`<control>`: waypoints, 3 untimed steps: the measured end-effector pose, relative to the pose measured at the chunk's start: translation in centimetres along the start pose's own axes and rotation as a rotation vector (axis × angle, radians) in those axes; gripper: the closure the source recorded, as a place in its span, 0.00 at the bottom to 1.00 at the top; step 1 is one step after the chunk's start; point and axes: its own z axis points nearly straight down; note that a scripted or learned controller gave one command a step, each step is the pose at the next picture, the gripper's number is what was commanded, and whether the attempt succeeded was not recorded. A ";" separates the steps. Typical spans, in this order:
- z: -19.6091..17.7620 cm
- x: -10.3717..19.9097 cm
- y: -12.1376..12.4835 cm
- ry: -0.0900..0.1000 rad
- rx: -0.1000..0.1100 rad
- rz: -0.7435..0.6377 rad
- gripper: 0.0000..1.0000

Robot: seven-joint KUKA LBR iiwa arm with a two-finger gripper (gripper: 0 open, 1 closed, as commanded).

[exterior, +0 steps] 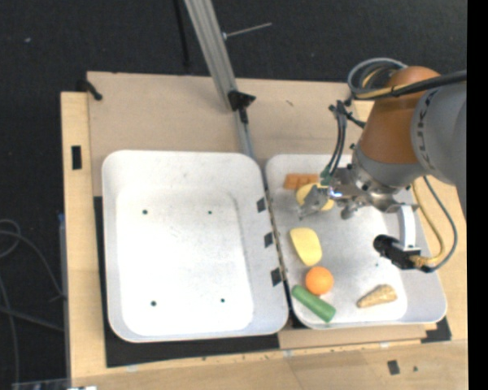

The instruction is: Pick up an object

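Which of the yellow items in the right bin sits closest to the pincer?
The small yellow piece at the bin's upper left, right beside the pincer. The larger pale yellow oval piece lies lower, just above the orange ball.

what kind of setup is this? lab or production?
Most likely a lab grasping rig, not production. A robot arm works over two white bins on a plywood bench, and the right bin holds toy-like items: an orange ball and a green cylinder.

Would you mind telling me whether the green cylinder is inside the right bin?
Inside: the green cylinder lies on the right white bin's floor beside its front-left corner.
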 end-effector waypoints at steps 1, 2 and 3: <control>6.1 -0.8 0.1 0.000 0.000 0.000 0.00; 4.6 -0.9 0.4 0.001 -0.009 0.009 1.00; -0.3 -1.0 1.4 0.001 -0.011 -0.005 1.00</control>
